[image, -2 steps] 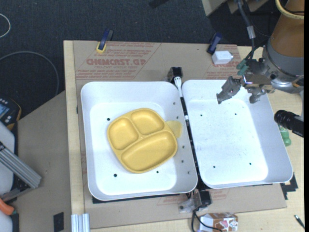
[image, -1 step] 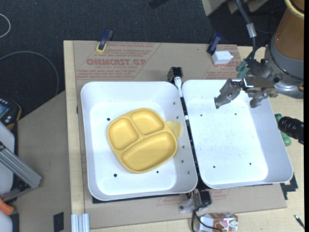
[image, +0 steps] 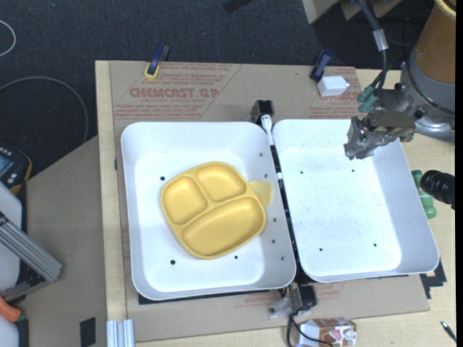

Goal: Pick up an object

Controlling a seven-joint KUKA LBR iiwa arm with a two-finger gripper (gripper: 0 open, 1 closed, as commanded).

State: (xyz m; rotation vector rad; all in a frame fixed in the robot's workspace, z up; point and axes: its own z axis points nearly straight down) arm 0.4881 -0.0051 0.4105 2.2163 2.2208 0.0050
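Overhead view of the bench with two shallow white bins side by side. The yellow divided tray (image: 213, 210) — three compartments, lying flat and face up — sits in the left bin (image: 137, 194), near that bin's middle, with a small yellow tab at its right side close to the wall shared with the right bin (image: 405, 223). The gripper (image: 359, 149) hangs over the far edge of the right bin, toward the bench's back right corner, well apart from the tray and with nothing between its tips. You cannot tell from this slant whether the jaws stand wide or narrow; they read as one dark cluster.

Risks, as a judgement: the tray is broad, low and smooth — a two-finger close across its full width would likely fail, so you should expect a grasp at a rim or divider, where a slightly high descent closes on air and a low one jams into the bin floor. A nudge could slide the tray against the bin wall. Descending where the arm now hovers would meet only bare bin floor.
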